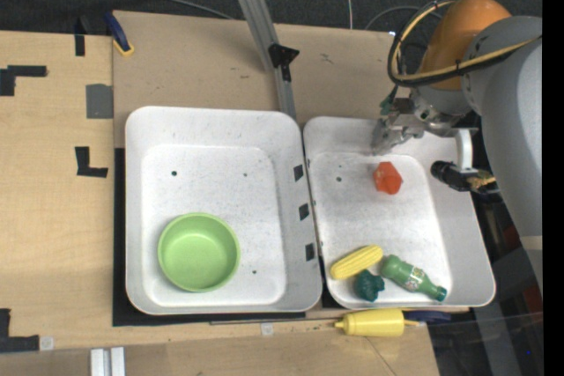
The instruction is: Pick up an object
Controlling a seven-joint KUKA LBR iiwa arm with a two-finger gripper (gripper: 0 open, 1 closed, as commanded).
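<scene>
Around the red object (387, 179) the right bin (458, 229) floor lies open; corn cob (355, 261), green bottle (411, 275) and dark green piece (368, 285) crowd its near edge.

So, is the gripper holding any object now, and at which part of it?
Nothing is held. The gripper hangs over the far end of the right bin, and the orange-red object lies apart from it on the bin floor.

A bowl (199, 252) lies in the left bin (150, 129); corn (355, 261) and bottle (411, 276) lie in the right bin (328, 136).
</scene>
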